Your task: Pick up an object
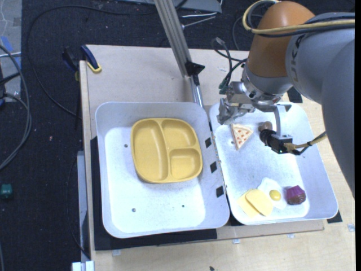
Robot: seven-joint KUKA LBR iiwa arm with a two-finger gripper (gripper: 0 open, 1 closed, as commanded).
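The grey arm with its orange band is reaching in from the right and hanging over the far end of the right bin, where the gripper is sitting low near the bin's far left corner. Whether it is apart or together cannot be told from this angle. Just beside it, toward the near side, a toy pizza slice is lying flat on the bin floor, its long axis running roughly from far to near, the broad crust edge facing the gripper and the narrow tip pointing toward the near edge of the bench; it is close to the gripper, but nothing is showing it between the fingers. At the near end of the same bin, a yellow cheese piece, a toy fried egg and a purple piece are lying in a row, well apart from the slice. In the left bin, a yellow divided plate is resting with its three compartments facing up. No readable writing or brand is appearing on any of these things.
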